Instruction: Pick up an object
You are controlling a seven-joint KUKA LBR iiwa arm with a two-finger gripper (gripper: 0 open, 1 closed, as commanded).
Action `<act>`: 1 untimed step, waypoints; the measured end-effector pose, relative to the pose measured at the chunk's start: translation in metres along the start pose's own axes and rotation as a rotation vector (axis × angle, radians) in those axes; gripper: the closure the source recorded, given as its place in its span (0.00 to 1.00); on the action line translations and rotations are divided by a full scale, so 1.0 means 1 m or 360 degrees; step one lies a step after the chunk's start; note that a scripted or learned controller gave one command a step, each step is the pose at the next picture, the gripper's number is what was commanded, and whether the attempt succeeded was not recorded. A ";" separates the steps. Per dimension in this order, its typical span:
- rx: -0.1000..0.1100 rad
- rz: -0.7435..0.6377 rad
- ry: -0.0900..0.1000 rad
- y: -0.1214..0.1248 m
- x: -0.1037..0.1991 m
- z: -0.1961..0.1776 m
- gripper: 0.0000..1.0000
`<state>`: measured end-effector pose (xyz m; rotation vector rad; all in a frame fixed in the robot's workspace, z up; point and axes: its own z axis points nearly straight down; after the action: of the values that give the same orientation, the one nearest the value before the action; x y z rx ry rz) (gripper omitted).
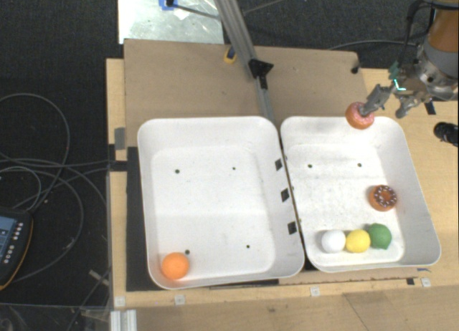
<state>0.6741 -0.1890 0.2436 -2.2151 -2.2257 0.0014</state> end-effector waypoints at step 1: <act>-0.0005 -0.0004 -0.0003 0.001 0.000 -0.003 0.00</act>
<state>0.6749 -0.1888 0.2465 -2.2153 -2.2309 -0.0002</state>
